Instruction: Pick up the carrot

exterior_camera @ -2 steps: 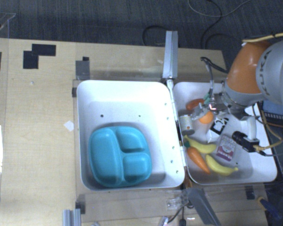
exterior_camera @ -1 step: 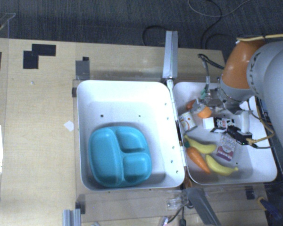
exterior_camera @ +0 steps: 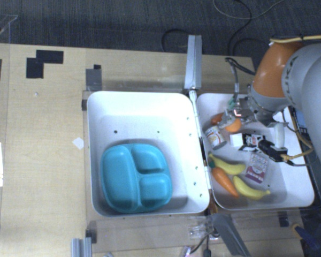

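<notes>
The carrot [exterior_camera: 224, 181] lies loose in the right bin [exterior_camera: 305, 197], at its near edge beside the two bananas [exterior_camera: 241, 176]; the tool [exterior_camera: 236, 111] hangs over the bin's far end above an orange fruit [exterior_camera: 232, 125], well apart from the carrot; open or closed, I cannot tell; it seems poised to descend.

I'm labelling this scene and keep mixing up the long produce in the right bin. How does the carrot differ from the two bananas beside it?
The carrot is orange; the bananas are yellow. The carrot is straight and tapers to a point, while the bananas curve. The carrot lies between them, one banana above it and one to its right in the view. All three are elongated, lie flat and slant the same way in the right bin.
</notes>
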`<action>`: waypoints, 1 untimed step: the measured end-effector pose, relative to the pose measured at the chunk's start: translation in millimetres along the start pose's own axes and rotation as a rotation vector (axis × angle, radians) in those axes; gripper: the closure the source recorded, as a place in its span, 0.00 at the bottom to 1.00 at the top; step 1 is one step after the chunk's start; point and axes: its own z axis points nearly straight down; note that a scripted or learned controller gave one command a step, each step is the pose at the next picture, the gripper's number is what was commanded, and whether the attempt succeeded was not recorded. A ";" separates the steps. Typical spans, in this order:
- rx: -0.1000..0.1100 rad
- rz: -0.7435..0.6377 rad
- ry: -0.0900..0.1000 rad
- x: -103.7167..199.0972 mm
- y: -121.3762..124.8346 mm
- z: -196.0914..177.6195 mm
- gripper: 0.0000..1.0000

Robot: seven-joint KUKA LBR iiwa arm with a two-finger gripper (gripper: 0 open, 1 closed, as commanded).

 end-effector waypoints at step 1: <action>0.014 0.329 0.000 68.4 -3.6 -85.0 1.00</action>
